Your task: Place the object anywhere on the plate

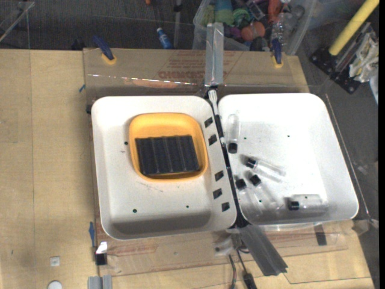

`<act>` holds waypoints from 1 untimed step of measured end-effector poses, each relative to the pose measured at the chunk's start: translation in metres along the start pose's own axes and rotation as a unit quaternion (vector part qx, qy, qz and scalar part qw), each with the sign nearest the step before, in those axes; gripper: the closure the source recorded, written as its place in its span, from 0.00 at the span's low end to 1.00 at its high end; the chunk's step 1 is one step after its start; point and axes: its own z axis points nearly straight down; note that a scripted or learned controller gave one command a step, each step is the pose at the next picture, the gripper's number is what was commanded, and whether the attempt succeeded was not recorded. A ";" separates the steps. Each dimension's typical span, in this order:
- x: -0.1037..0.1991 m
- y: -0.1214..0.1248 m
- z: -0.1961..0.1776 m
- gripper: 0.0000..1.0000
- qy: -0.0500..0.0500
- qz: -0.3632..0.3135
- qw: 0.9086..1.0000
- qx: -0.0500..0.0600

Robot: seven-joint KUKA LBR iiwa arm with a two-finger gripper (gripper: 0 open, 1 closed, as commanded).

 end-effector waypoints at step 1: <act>-0.003 -0.001 0.016 1.00 0.002 -0.180 0.984 -0.002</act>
